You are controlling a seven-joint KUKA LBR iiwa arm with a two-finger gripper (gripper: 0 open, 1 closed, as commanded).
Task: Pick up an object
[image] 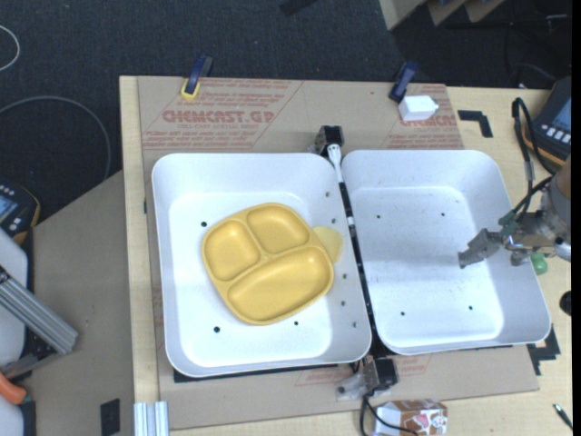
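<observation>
Plate: yellow divided plate (267, 262) sits pretty much in the middle of the left bin (172, 184), three compartments facing up, tilted a bit off square.
Something under it: a small yellow bit (330, 241) pokes out past the plate's right edge.
Gripper: gripper (469, 256) is over the right bin (486, 171), near its right edge, well apart from the plate.
Fingers: honestly can't tell if they're apart or together, and there's nothing I can see in them.

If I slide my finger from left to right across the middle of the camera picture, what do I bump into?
Left shallow white bin → yellow plastic divided plate → right shallow white bin → grey metal gripper.
</observation>
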